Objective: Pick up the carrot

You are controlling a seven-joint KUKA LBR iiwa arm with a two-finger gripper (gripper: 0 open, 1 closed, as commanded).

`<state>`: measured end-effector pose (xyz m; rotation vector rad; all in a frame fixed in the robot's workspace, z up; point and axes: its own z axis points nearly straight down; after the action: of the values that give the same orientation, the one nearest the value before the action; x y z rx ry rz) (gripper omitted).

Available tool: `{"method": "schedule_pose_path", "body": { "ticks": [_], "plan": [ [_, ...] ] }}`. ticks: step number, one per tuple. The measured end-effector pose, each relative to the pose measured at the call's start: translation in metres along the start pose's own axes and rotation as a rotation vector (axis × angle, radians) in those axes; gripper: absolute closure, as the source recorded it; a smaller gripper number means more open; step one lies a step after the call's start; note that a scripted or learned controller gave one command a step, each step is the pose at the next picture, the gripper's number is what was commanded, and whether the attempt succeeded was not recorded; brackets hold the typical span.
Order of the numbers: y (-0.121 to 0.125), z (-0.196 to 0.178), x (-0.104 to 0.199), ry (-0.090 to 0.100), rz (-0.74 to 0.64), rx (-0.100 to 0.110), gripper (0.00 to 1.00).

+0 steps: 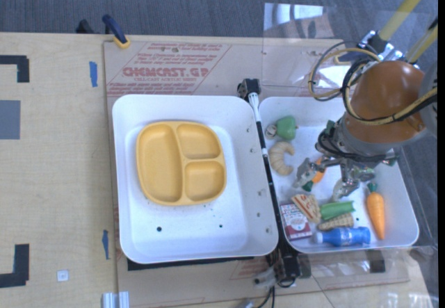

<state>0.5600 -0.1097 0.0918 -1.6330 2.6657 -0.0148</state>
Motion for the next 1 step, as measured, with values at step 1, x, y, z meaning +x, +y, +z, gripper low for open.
{"method": "schedule_pose_path", "body": {
  "ticks": [1],
  "plan": [
    [-0.0022, -0.0131, -0.0069, -0.014, -0.001, 0.009, 1.0]
  ]
}}
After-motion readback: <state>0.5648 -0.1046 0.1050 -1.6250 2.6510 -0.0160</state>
